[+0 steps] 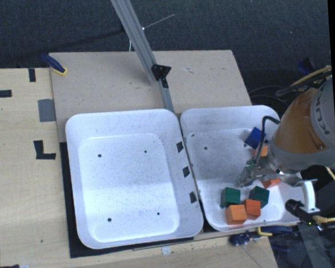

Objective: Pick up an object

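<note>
Gripper (249, 175) low inside the right bin (213, 127), just above the block cluster; jaws' state impossible to tell. Two green blocks (231, 196) and two orange blocks (237, 213) near that bin's front wall; blue block (253, 136) farther back.

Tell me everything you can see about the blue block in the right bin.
The small blue block looks like a solid cube with a matte surface, possibly foam or wood. It lies tilted on the floor of the right shallow white bin, near its far right side, apart from the green and orange blocks nearer the front. The grey arm's orange band hides its right edge; a black cable curves just above it.
</note>
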### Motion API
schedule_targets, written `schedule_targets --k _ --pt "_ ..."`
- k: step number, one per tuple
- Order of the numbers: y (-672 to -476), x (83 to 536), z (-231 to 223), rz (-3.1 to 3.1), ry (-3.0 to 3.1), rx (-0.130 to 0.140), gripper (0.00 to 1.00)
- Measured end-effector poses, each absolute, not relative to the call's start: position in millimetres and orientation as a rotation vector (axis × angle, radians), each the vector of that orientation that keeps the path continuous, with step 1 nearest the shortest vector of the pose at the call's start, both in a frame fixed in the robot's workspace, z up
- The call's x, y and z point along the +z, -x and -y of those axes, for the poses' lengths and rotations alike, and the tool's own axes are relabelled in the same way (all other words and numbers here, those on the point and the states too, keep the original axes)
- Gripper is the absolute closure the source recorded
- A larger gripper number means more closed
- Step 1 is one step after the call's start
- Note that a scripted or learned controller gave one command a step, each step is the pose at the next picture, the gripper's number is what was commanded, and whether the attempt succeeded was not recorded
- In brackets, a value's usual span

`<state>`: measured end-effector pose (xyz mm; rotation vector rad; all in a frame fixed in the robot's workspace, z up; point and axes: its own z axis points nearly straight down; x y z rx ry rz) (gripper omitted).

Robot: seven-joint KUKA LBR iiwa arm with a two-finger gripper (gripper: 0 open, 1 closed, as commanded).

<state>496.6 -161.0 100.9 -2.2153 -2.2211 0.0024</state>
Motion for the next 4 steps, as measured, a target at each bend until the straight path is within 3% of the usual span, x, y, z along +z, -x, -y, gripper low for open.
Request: schedule_targets --k 3,4 --pt "-494.7 251 157 2.227 2.222 -0.003 1.0" --pt "-516.3 258 106 2.229 2.213 -0.002 1.0"
